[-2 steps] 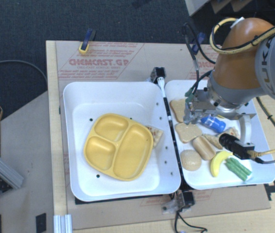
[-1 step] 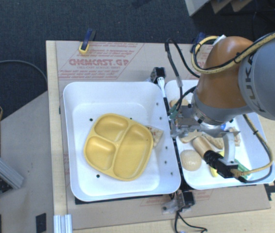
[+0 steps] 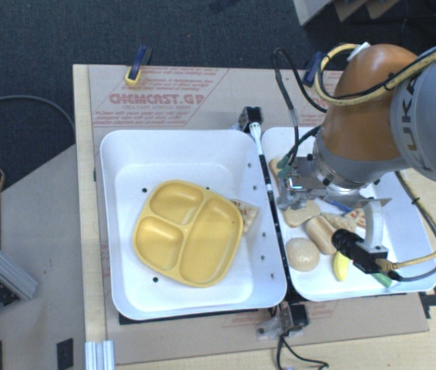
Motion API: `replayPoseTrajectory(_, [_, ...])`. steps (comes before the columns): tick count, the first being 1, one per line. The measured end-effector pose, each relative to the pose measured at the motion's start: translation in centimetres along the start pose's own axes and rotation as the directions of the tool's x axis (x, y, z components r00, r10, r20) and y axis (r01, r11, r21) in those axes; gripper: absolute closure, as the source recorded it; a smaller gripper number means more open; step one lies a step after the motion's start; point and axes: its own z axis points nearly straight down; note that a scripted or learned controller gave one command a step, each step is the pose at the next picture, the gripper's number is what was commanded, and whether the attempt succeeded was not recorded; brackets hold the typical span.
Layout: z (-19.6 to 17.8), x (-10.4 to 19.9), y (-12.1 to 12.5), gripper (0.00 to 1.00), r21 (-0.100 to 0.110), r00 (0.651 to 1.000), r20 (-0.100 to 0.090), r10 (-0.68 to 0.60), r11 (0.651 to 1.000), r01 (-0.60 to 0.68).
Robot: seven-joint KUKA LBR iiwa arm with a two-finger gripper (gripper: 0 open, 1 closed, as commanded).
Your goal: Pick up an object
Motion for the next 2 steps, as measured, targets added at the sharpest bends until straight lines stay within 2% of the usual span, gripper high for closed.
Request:
replayPoseTrajectory(1, [1.9,0.8,-0.6,1.0,0.007,1.0,-0.001,0.0,1.0,0.0])
replayPoseTrajectory(2, [-0.2,0.3,-0.5,1.0,0.0,1.0,0.0,0.0,1.0,0.0])
